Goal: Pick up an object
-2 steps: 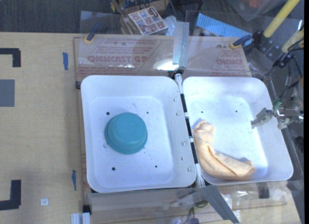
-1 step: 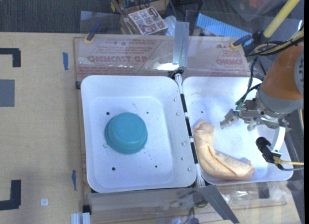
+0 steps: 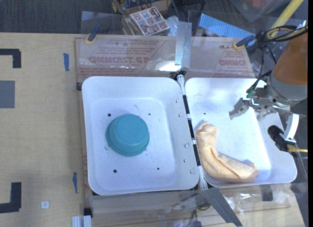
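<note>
Nearest the camera lies a tan cloth (image 3: pixel 222 158), slumped along the front-left part of the right bin (image 3: pixel 279 172); its long axis runs from the bin's left wall toward the front right; the gripper (image 3: pixel 250 107) hangs above the bin's rear half, fingers spread and holding nothing; the cloth lies forward and left of it; a teal bowl (image 3: pixel 128 134) sits upside down in the left bin (image 3: pixel 98 94), well apart.
</note>
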Controlling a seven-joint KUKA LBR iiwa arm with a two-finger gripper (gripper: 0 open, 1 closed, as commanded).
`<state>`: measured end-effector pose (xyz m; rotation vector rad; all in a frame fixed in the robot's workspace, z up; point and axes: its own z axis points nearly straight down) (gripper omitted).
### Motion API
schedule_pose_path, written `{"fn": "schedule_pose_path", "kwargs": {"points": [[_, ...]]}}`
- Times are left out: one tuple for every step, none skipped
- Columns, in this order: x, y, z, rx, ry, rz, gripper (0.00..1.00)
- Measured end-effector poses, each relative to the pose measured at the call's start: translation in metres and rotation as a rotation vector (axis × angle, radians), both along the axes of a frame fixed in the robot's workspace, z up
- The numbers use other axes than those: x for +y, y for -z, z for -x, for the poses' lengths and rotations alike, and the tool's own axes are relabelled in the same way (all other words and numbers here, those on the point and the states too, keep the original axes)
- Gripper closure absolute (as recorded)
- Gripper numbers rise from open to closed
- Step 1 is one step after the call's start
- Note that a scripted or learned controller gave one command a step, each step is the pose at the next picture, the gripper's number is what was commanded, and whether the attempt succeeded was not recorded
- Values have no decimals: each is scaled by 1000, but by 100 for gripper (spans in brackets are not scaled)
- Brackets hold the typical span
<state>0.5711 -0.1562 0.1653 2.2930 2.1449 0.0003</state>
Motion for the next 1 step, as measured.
{"fn": "schedule_pose_path", "kwargs": {"points": [[66,59,12,3,32,-1,0]]}}
